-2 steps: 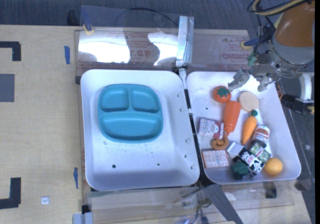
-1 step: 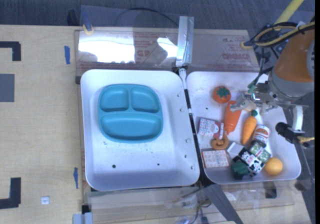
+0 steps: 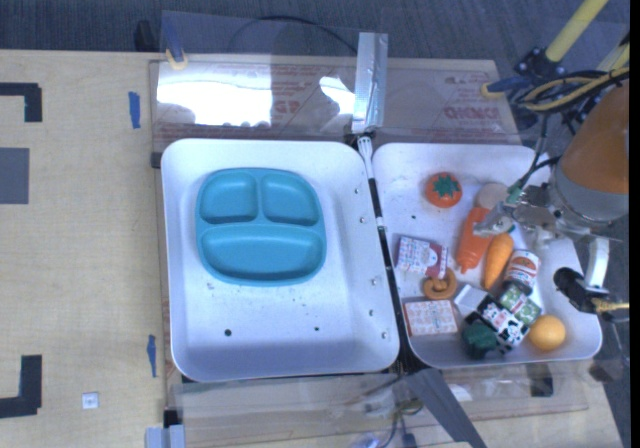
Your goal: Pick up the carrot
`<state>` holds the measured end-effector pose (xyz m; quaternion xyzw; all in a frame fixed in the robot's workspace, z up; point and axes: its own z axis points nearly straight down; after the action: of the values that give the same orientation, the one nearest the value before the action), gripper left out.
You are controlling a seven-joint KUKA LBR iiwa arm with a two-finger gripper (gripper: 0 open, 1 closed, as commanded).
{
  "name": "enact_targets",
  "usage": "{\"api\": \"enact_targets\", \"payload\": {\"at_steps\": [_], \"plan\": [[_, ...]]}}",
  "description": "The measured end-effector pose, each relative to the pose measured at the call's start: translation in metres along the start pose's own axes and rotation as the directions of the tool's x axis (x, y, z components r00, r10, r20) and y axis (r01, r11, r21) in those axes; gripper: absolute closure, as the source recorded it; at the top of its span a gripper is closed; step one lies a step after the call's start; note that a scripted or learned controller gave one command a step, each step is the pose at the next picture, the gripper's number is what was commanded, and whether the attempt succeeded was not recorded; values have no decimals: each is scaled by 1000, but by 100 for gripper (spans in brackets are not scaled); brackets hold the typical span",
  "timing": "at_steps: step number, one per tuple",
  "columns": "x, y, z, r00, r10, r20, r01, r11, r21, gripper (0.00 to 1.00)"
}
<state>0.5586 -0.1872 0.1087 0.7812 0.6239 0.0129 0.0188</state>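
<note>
In the right bin [image 3: 410, 166] two long orange pieces lie side by side. The lighter, tapered one looks like the carrot [image 3: 497, 260]. The redder one [image 3: 469, 242] lies just left of it. My gripper [image 3: 507, 219] hangs over the upper ends of both pieces, coming in from the right under the grey arm with its orange band [image 3: 603, 148]. The gripper's metal parts hide the tops of the two pieces. I see nothing lifted off the bin floor.
Around the carrot lie a round orange tomato-like fruit [image 3: 443, 189], a small can [image 3: 520, 267], a black-and-white carton [image 3: 505, 319], a yellow-orange ball [image 3: 547, 333], a pretzel-like ring [image 3: 438, 285] and two printed packets [image 3: 430, 316]. The left bin holds a blue divided plate [image 3: 262, 225].
</note>
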Motion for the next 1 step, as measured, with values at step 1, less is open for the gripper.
{"api": "enact_targets", "payload": {"at_steps": [1], "plan": [[15, -31, 2, 999, -34, 6, 34, 999, -4, 0]]}}
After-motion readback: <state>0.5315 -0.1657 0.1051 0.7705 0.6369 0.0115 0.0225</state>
